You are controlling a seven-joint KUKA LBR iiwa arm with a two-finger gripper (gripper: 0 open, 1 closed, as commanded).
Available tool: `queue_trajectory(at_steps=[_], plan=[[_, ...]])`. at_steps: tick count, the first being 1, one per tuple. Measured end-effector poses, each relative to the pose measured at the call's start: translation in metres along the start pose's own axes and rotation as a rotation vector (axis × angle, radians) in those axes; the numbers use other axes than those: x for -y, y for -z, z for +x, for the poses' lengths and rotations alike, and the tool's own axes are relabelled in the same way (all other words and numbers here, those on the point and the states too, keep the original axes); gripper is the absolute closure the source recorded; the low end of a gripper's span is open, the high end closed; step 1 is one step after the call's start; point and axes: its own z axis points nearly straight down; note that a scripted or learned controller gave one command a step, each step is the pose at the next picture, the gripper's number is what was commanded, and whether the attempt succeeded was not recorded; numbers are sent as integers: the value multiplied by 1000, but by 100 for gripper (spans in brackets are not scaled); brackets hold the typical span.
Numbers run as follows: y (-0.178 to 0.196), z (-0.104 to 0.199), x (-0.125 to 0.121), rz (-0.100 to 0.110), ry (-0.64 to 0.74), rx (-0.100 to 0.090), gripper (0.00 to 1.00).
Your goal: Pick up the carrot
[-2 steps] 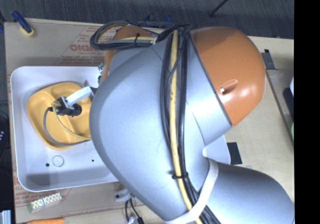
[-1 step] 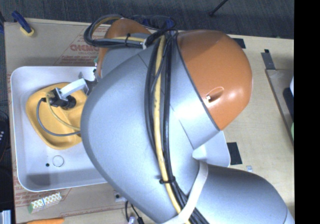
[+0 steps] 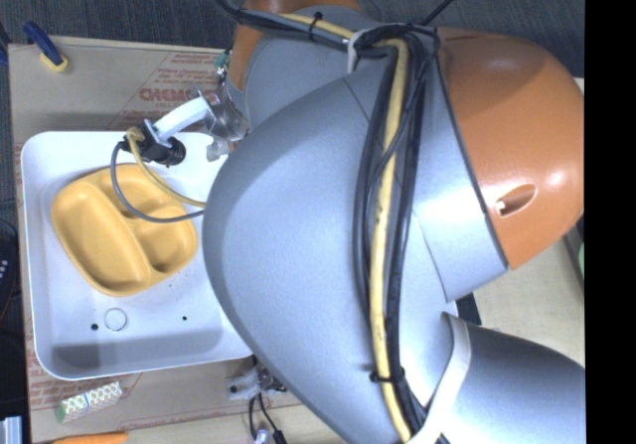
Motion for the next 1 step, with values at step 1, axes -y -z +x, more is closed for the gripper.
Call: queue_trajectory(at_steps=[1], plan=[[-19, 29, -14, 2, 277, 3, 0]])
